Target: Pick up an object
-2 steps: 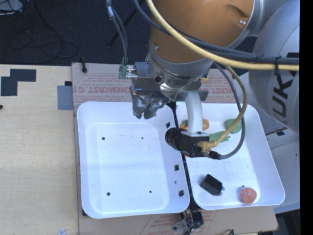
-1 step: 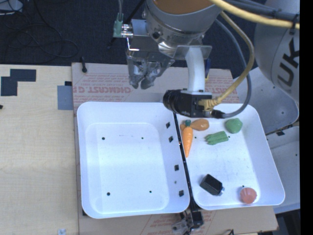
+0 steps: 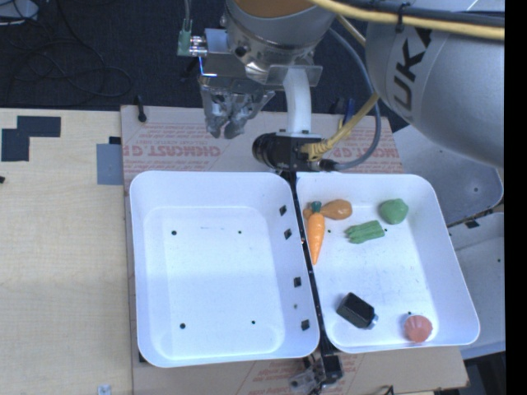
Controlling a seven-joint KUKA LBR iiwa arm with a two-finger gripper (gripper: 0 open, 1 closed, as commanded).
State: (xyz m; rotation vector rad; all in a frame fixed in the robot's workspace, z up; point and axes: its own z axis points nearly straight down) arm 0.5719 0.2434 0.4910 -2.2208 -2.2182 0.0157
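Claw (image 3: pixel 234 122) above bins, fingers indistinct, arm cropped

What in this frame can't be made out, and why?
- Gripper: fingers bunched and seen from above at a slant; open or shut is unclear, and nothing visible between them.
- Arm: cut off by the top and right edges.
- Orange piece by the carrot: too small to identify.
- Black block: too dark for detail.
- Clamp at the bottom edge: cut off.
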